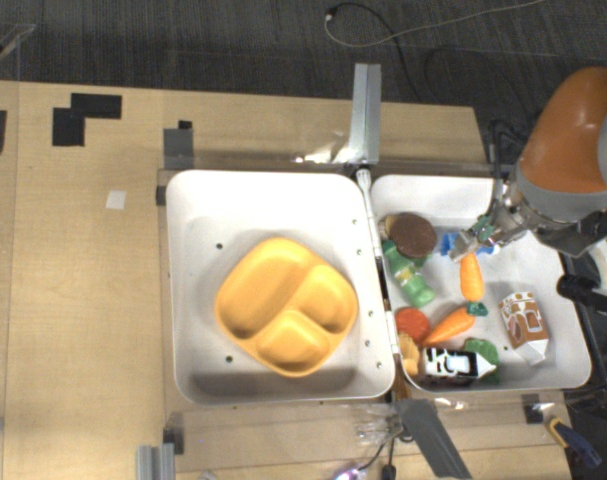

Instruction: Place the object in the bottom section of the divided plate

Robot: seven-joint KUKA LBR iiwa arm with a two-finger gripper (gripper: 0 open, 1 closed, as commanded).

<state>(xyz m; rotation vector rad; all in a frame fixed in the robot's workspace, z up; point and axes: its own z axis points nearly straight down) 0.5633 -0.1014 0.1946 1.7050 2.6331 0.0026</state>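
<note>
Hovering near the right bin's (pixel 580 373) far edge, the claw (pixel 486 230), whose opening cannot be told, is poised just above an upright orange carrot (pixel 471 278), while the yellow plate (pixel 287 306) is seen centred in the left bin (pixel 188 268).

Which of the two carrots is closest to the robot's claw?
The upright carrot, right under the gripper. The other carrot lies slanted lower down, beside the tomato.
</note>
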